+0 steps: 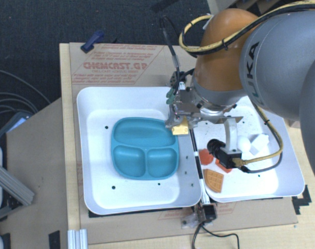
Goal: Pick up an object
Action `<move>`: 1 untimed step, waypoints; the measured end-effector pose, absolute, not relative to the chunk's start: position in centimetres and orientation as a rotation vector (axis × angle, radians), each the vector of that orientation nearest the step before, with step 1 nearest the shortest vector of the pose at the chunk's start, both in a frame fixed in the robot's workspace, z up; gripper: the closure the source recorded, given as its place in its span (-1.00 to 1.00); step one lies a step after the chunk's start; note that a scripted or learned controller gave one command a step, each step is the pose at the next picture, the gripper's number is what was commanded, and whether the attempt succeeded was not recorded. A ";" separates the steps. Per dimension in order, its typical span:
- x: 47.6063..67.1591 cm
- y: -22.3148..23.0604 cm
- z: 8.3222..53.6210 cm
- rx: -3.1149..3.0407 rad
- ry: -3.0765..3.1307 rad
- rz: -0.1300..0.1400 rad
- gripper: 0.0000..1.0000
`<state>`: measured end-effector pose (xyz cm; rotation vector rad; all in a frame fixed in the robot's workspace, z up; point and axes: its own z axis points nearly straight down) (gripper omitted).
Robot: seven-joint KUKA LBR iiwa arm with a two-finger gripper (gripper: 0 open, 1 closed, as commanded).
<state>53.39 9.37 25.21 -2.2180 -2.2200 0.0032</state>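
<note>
My gripper hangs over the divide between bins; the waffle piece lies toward five o'clock (my grip state: cannot tell).

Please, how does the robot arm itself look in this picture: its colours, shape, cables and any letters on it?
The arm is thick, rounded and grey, with dark letters on its shell and a glossy orange band above the wrist. Yellow and black cables loop around the band. A metal gripper sits under the wrist.
</note>
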 end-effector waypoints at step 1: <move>58.2 5.1 26.0 -2.223 -2.221 0.000 1.00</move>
